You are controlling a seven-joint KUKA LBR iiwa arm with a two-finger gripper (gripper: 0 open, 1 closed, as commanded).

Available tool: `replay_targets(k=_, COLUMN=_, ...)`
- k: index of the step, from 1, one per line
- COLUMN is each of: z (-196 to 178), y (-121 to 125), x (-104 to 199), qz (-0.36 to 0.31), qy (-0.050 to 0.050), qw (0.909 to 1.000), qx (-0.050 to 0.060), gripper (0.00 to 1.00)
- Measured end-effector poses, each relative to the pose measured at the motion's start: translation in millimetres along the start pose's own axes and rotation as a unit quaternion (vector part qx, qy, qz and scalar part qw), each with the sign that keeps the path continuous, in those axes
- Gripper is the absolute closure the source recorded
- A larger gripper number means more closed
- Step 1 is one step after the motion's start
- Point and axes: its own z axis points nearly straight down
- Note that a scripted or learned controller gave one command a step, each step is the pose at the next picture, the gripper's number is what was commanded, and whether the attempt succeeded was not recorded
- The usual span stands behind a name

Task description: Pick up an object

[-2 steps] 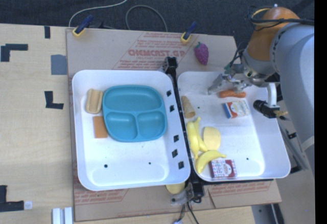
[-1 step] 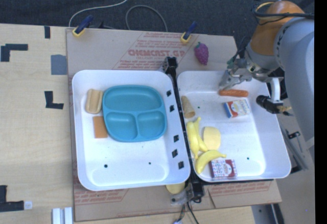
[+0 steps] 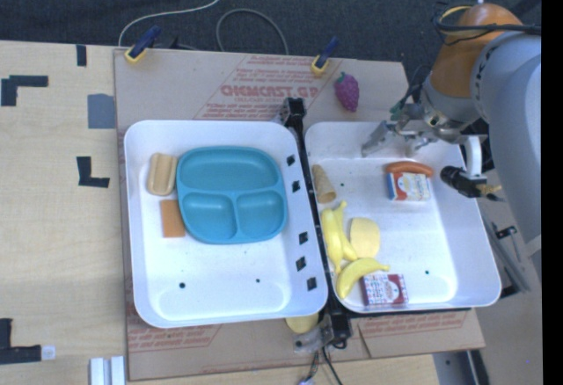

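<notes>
Pincer (image 3: 380, 141) hovers over right bin (image 3: 457, 282) back edge, tips splayed, grasping nothing. Nearest candidate: small carton (image 3: 409, 183), red top, just beside pincer toward front-right, lying flat on bin floor. Judged light, stiff card, not fragile; grip across short sides. Long axis runs roughly left-right across view. Farther out: bananas (image 3: 339, 243) curved, smooth, likely plastic; red-white box (image 3: 383, 290) at front. Left bin (image 3: 211, 300) carries blue divided tray (image 3: 233, 194). Purple grape bunch (image 3: 347, 91) on tabletop.

Blue divided tray (image 3: 232, 195) is sitting in the white left bin (image 3: 145, 286); yellow bananas (image 3: 334, 236) are lying in the white right bin (image 3: 479, 278); purple grape bunch (image 3: 347, 91) is resting on brown cardboard (image 3: 255, 93).
</notes>
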Motion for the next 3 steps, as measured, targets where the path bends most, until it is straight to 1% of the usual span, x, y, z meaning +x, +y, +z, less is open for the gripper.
replay_targets(k=1, z=18.1, y=-41.2, x=-15.9, qz=0.003, qy=0.006, qw=0.9999, qx=0.009, gripper=0.00)
replay_targets(k=2, z=15.1, y=-70.4, x=4.8, qz=0.003, qy=0.004, qw=1.0000, qx=0.007, gripper=0.00)
replay_targets(k=3, z=-90.1, y=-20.9, x=-31.4, qz=0.002, qy=0.004, qw=1.0000, qx=0.005, gripper=0.00)
